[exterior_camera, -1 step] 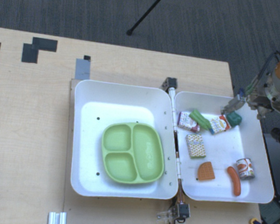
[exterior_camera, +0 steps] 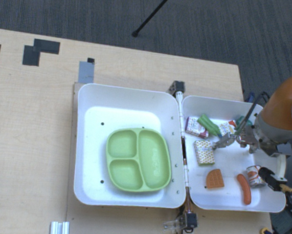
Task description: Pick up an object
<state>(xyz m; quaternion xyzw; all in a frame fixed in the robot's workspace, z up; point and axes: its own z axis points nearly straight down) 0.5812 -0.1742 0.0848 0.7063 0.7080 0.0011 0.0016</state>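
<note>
One checked packet (exterior_camera: 204,152) | just left of jaws (exterior_camera: 224,142)

Robot lab: bench (exterior_camera: 25,143), arm (exterior_camera: 285,114), bins (exterior_camera: 132,100).

Two bins sit side by side on the counter (exterior_camera: 25,143). The left bin (exterior_camera: 82,133) holds a divided plate (exterior_camera: 138,160) toward its near side. In the right bin (exterior_camera: 276,203), a packet (exterior_camera: 194,126) lies at the far left with a pepper (exterior_camera: 208,125) just right of it. A patterned square (exterior_camera: 203,152) lies nearer, a wedge (exterior_camera: 214,179) nearer still, and a sausage (exterior_camera: 245,189) to its right. The arm (exterior_camera: 285,114) reaches over the bin's right side.
</note>
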